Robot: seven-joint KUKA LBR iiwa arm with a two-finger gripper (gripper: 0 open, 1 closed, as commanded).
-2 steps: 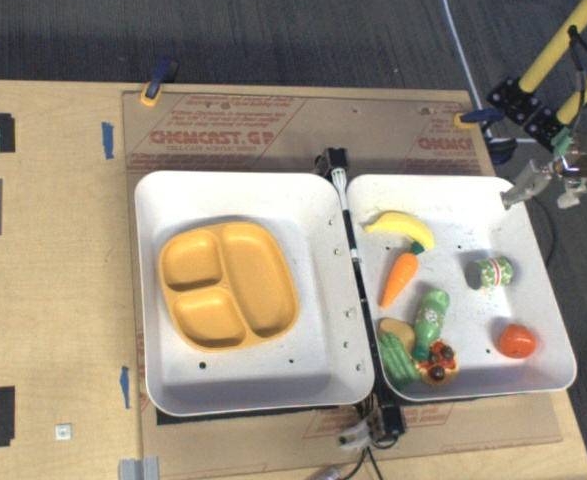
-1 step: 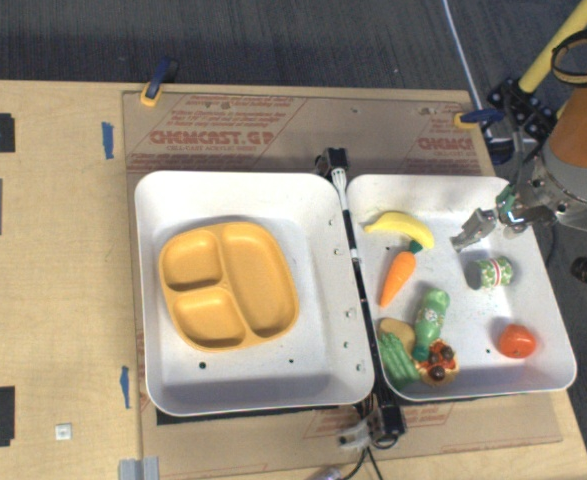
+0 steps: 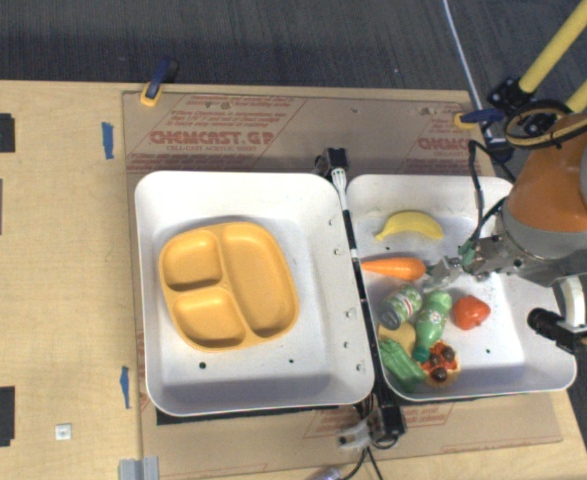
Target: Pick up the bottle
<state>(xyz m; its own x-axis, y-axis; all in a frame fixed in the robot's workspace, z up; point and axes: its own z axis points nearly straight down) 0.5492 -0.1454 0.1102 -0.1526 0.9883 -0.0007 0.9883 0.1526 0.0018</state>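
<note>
From the overhead camera you see the bottle (image 3: 431,323) in the right bin (image 3: 543,363), long axis steep, cap toward the far edge. The gripper (image 3: 449,267) hovers just beyond it; whether it's open, you cannot tell. The left bin (image 3: 173,368) holds a yellow tray (image 3: 228,284).

The arm (image 3: 563,213) is a thick, rounded body of grey metal with a broad orange band (image 3: 551,190) wrapped above the wrist. Below the band sits a paler grey wrist housing, smooth and cylindrical. A thin black cable (image 3: 488,208) loops along its left side toward the tool end. The gripper (image 3: 457,265) is small, built of silvery metal with dark fittings. A white bracket-like piece (image 3: 571,303) and a black stubby part (image 3: 553,324) stick out under the wrist.
</note>
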